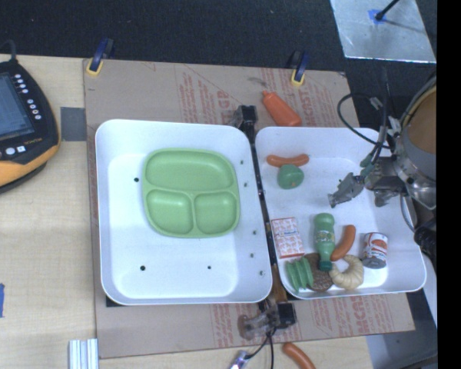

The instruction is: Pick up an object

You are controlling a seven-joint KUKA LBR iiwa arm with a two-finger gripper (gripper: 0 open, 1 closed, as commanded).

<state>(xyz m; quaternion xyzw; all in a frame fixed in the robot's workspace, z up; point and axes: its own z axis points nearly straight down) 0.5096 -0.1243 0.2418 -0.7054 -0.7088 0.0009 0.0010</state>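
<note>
- We're in a robotics lab, not a home
- Teach pendant [15, 125] on the wooden bench [31, 244]
- Cardboard sheet [177, 91] clamped down with clips [100, 54]

Even, bright overhead light fills the scene. The left bin [123, 206] glares almost blown-out white, with soft shadow along its near-left wall. The far background sits dark. Detail is slightly soft and grainy throughout, with small objects blurred at right.
</note>
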